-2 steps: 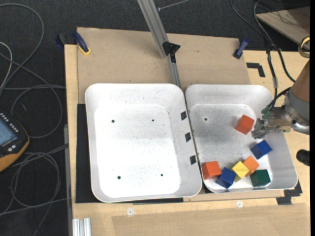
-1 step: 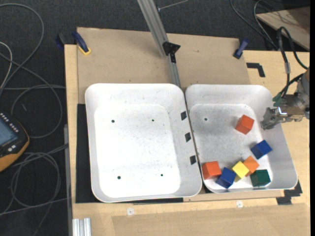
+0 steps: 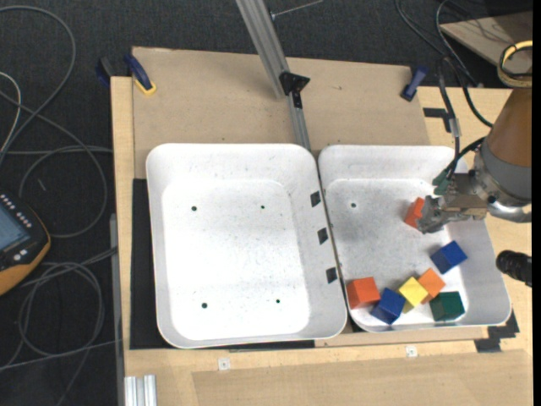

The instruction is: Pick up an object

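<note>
The scene was recorded by a single fixed camera mounted above the pale wooden bench (image 3: 254, 91), tilted downward at a slant. Both shallow white plastic bins, the left one (image 3: 169, 227) and the right one (image 3: 372, 163), were taken in whole from a middling height, with dark carpeted floor (image 3: 59, 74) seen beyond the bench. The grey-and-orange arm (image 3: 511, 155) was framed entering from the right.

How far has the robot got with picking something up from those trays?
The hand has reached into the right bin and sits beside an orange-red block. Whether it grips the block is unclear. Lifting is left. Other blocks, such as the blue block and yellow block, lie untouched.
</note>
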Robot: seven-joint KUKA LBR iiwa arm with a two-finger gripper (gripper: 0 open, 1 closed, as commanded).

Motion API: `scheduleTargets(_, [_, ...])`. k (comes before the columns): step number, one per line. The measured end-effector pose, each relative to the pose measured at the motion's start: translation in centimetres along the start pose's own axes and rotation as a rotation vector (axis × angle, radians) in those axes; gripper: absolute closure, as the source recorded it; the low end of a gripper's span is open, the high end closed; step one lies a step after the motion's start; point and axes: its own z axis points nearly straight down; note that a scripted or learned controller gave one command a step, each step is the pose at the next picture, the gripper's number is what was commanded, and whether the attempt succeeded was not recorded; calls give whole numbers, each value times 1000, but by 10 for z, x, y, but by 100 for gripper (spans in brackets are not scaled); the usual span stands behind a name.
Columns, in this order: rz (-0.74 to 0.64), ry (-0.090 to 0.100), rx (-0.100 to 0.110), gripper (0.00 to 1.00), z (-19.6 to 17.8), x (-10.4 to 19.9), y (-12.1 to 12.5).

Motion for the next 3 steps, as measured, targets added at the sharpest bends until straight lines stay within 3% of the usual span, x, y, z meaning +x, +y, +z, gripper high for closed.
scheduleTargets(3, [-2,0,-2,100,-4,176,0])
